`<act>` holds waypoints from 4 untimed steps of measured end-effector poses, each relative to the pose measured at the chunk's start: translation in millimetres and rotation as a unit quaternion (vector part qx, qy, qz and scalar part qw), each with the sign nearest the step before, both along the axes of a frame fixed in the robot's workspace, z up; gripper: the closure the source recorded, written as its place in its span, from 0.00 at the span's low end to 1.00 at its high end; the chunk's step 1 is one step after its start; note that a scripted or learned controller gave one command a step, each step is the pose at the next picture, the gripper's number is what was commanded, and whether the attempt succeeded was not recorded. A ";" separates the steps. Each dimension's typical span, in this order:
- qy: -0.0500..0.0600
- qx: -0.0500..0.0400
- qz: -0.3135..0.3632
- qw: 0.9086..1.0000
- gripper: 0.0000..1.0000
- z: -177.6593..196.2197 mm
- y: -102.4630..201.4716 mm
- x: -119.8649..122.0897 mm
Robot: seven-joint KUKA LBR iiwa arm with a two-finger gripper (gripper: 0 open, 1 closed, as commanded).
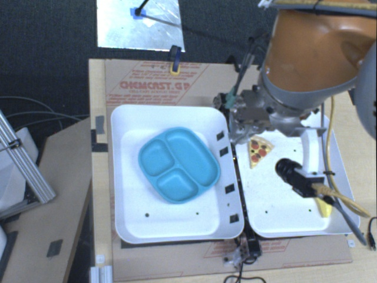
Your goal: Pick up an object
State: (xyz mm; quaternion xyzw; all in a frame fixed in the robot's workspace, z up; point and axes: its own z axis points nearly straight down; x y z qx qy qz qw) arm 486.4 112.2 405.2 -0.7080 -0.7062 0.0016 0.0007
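Nothing lifted yet: your gripper (240, 133) hovers at the right bin's (277, 217) top-left corner, beside the pizza slice (259, 151); can't tell its grip.

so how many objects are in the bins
2: a blue divided plate in the view's left bin, and a toy pizza slice in the right bin. The arm covers part of that bin, so more may be hidden.

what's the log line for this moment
arm over right bin | claw near pizza | pizza lying in right bin | tray in left bin
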 end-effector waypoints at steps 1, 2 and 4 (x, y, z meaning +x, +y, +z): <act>-0.004 0.001 0.004 1.000 1.00 25.0 24.9 0.3; -0.003 0.001 0.003 1.000 0.00 23.9 23.6 0.3; -0.003 0.001 0.004 1.000 1.00 38.0 57.8 0.1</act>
